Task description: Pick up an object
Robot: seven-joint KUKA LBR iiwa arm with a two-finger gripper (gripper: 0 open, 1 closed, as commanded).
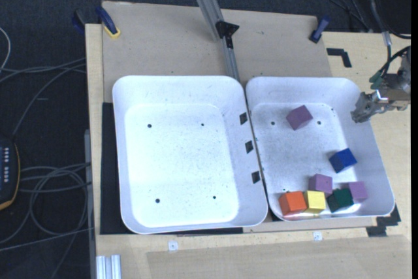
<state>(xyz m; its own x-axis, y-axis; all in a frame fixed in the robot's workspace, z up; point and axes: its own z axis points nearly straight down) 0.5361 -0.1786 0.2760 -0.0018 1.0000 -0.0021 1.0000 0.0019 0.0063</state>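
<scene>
You are looking down on a tan bench (170, 29) set on dark carpet, with loose cables on the floor to the left and at top right; two blue clamps hold the board's far corners and a grey metal post (208, 0) slants down to the seam between the two white bins. The left bin (130, 91) lies beside the right bin (366, 140), their rims touching at the middle.

All the blocks you might take are in the right bin; none is long enough to have a clear long axis, since each reads as a near-cube. The purple cube (299, 117) sits alone in the far half, turned so its corners point roughly up and down the view; the blue cube (342, 159) lies near the right wall, also turned at an angle. Along the near wall you have a cluster: orange cube (293, 202), yellow cube (315, 200), green cube (339, 198), a mauve cube (321, 182) just behind the yellow one, and another mauve cube (357, 190) at the right end.

The gripper (363, 112) hangs at the right bin's right rim, with nothing visibly between its tips; whether it is wide or narrow you cannot tell from here. The purple cube lies well to its left, the blue cube below and slightly left of it; both are apart from it.
</scene>
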